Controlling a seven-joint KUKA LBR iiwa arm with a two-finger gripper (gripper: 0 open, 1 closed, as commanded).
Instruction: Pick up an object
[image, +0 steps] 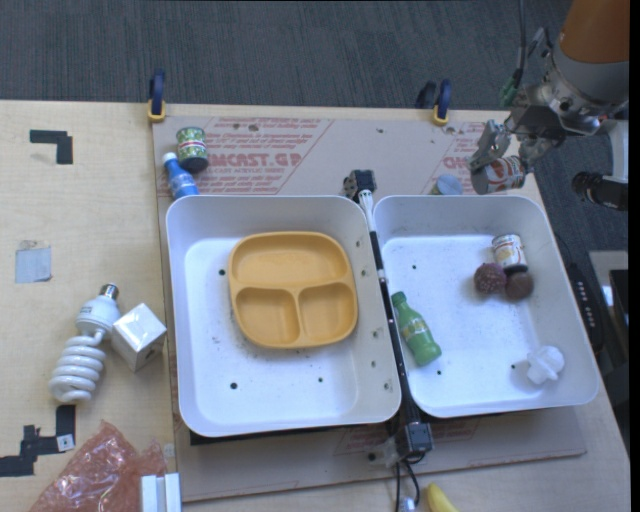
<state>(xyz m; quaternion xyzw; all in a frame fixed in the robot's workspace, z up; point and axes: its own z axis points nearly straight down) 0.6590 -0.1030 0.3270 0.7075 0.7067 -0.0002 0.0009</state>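
My gripper (497, 160) hangs above the back rim of the right bin (570, 290), at the upper right. A small silver can with a red label (500, 174) sits between its fingers, lifted off the bin floor. Inside the right bin lie a small jar (508, 250), two dark round fruits (490, 278) (518, 287), a green bottle (415, 328) near the left wall, and a white lump (543, 365) at the front right. The left bin (190, 330) holds a yellow divided plate (293, 288).
Behind the left bin stands a small blue bottle with a green-labelled top (185, 160). On the bench to the left lie a spiral light bulb (82, 350), a white cube (138, 335) and a crumpled red wrapper (90, 475). Clamps (157, 95) hold the board's back edge.
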